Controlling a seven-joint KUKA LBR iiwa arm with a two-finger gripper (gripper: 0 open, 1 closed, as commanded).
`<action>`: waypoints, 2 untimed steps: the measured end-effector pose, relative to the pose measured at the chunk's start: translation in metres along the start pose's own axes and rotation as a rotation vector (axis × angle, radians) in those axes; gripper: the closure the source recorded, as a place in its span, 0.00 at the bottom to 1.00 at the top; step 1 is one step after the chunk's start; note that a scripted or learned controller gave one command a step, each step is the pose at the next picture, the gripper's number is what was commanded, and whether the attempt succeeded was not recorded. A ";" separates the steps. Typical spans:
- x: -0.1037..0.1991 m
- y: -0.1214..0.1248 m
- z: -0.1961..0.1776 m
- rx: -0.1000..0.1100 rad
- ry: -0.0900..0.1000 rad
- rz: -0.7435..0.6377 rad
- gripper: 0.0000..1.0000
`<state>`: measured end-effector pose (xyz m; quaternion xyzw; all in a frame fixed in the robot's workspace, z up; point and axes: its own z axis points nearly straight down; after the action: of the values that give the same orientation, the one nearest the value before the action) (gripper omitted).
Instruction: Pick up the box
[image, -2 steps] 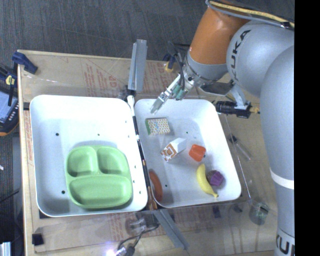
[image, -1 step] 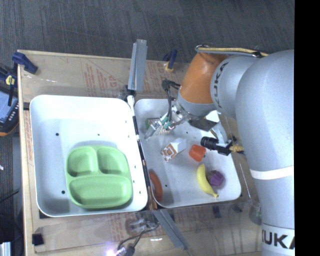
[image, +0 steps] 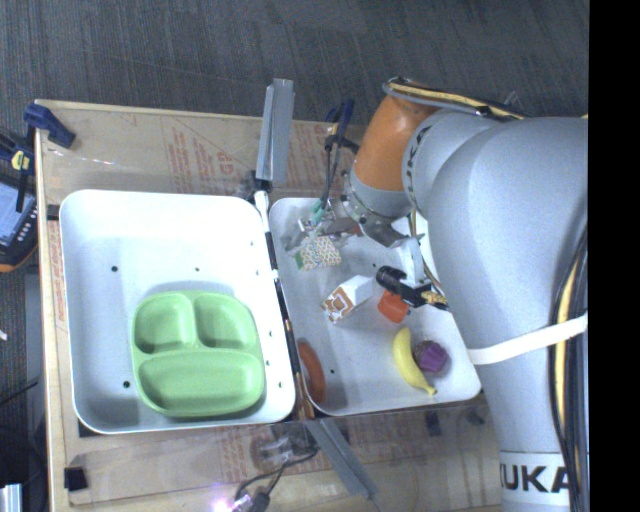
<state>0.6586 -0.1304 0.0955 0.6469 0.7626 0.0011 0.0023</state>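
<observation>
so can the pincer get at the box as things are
Probably yes: the box lies uncovered in the right bin, clear of the banana, and the pincer is over that same bin.

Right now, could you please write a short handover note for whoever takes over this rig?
Gripper: the two-finger gripper is at the far end of the right shallow white bin, by a speckled green-and-white lump. Whether it is open cannot be told.
Box: the small white-and-orange cardboard box lies mid-bin, apart from the gripper, with a yellow banana nearer the front.
Other bin: the left shallow white bin holds a green divided plastic tray.
Done: nothing; the box is not yet lifted.
Left: move to the box, grasp it and lift it.
</observation>
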 end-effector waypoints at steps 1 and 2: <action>0.001 0.002 -0.012 -0.003 0.000 -0.006 1.00; 0.002 0.002 -0.012 -0.003 0.001 -0.007 0.00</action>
<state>0.6602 -0.1284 0.1072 0.6441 0.7649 0.0024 0.0029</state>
